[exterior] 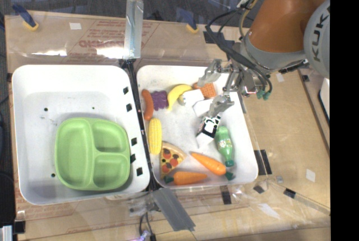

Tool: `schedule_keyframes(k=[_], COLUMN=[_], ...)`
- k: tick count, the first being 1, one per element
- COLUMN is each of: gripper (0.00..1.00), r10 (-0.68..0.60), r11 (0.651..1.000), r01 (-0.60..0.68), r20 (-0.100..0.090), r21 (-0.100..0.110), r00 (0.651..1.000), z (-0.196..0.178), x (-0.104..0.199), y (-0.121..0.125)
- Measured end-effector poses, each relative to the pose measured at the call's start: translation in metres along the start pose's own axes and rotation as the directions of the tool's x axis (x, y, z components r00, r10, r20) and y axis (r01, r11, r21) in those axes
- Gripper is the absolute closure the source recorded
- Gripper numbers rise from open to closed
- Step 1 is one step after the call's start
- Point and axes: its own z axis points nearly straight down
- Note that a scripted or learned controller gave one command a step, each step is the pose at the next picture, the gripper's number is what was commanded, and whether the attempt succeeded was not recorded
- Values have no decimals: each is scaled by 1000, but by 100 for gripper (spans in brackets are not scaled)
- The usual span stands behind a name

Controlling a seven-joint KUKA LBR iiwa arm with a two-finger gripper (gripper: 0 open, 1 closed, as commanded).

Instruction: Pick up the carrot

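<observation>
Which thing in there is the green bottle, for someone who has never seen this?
Start at the right-hand white bin. Along its right wall lies the green bottle, white cap toward the near edge. It is the only green item there; the carrots beside it are orange.

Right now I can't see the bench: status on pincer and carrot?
Pincer above right bin, nothing held. Two carrots at near edge. Green bottle beside them.

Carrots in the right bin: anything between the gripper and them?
Yes. The gripper sits above a black-and-white item, and the green bottle lies between it and the nearer carrot. The second carrot lies beyond, beside the pizza slice.
</observation>
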Motion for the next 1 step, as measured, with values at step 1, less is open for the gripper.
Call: schedule_keyframes(k=[1], gripper=[0], r10=[-283], r11=[959], r01=[282], r20=[-4], r21=[-6], r00=[959], z=[122], x=[73], y=[-14])
